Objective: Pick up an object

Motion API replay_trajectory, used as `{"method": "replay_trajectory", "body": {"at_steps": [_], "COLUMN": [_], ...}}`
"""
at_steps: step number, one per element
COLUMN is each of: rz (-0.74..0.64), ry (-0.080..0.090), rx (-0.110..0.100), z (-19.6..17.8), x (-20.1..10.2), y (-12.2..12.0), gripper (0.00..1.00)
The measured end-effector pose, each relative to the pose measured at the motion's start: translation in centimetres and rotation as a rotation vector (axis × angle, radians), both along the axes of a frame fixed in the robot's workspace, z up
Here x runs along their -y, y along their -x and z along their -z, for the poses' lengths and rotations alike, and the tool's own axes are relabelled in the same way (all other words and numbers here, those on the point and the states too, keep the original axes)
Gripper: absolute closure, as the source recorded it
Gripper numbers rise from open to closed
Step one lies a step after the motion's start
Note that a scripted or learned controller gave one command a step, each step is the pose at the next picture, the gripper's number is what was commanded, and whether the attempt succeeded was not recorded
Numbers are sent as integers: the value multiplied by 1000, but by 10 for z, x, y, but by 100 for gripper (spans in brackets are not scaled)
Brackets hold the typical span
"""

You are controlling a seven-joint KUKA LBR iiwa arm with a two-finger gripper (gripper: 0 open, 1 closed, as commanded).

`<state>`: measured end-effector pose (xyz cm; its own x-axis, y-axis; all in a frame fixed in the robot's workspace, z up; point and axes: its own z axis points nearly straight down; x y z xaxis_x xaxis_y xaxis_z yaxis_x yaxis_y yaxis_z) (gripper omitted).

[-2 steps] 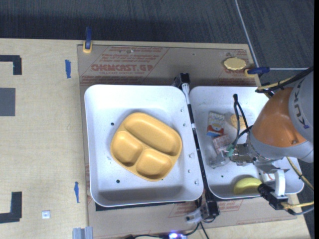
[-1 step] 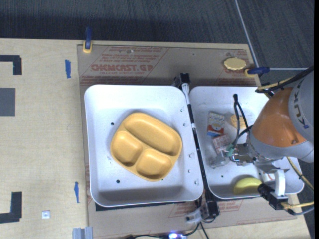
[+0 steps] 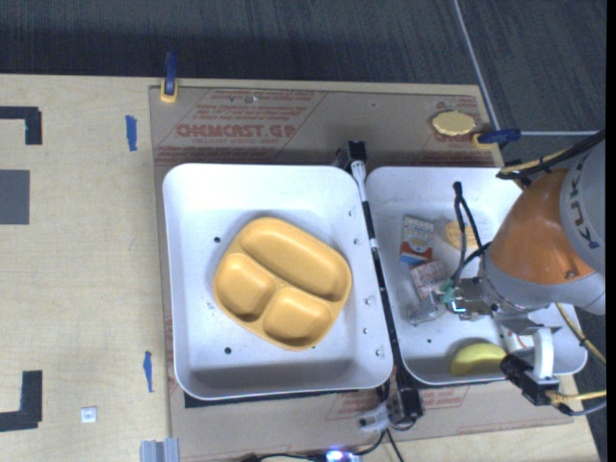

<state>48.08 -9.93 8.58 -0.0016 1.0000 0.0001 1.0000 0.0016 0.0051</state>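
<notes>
My gripper [image 3: 435, 299] is down in the right bin [image 3: 385, 258], reaching in from the right under the arm's orange band. It sits right by a crumpled clear packet [image 3: 422, 282]. Behind that lie a small white packet with red and blue print [image 3: 417, 237] and a small orange piece [image 3: 451, 231]. A yellow banana-shaped object [image 3: 478, 357] rests near the bin's front wall, just below the wrist. In the left bin [image 3: 183, 258] a large yellow three-compartment dish [image 3: 281, 282] lies upside down.
The arm's body and cables cover the right half of the right bin. A black divider strip [image 3: 371, 248] runs between the bins. A round tan disc [image 3: 453, 122] and blue clips sit on the cardboard behind the bins.
</notes>
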Motion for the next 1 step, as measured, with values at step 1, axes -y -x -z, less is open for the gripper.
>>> {"method": "replay_trajectory", "body": {"at_steps": [1], "rz": [2], "ry": [2], "rx": [1], "z": [0], "x": [-7], "y": [0], "gripper": [0]}}
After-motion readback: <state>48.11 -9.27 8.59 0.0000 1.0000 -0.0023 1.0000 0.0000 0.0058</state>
